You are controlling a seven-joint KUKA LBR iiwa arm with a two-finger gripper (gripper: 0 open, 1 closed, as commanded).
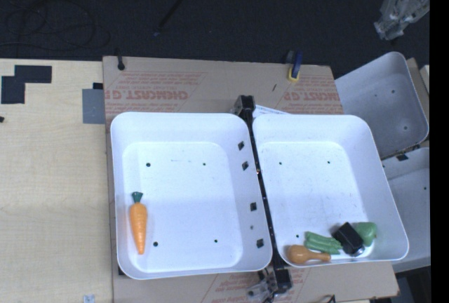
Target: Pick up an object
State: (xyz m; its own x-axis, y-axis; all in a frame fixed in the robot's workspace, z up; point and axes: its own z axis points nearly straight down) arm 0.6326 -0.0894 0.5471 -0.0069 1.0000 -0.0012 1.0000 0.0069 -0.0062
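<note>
Carrot [138, 224], orange with a green top, lies well to the left of the seam [254, 182] where the two bins meet. It sits by the near-left corner of the left bin [175, 119], with its tip pointing toward the near edge. Right of the seam, in the right bin [316, 123], a small cluster sits in the near corner farthest from that seam. First comes an orange pear-shaped piece [306, 254], then a green pod [323, 243] touching it. A black block [349, 238] lies across the pod's far end, and a rounded green piece [366, 230] sits just behind the block. My gripper [401, 10] hangs far to the right of the seam and beyond it, above the dark floor, clear of both bins. It is too blurred for me to tell whether it is wide or narrow, and I see nothing in it.
</note>
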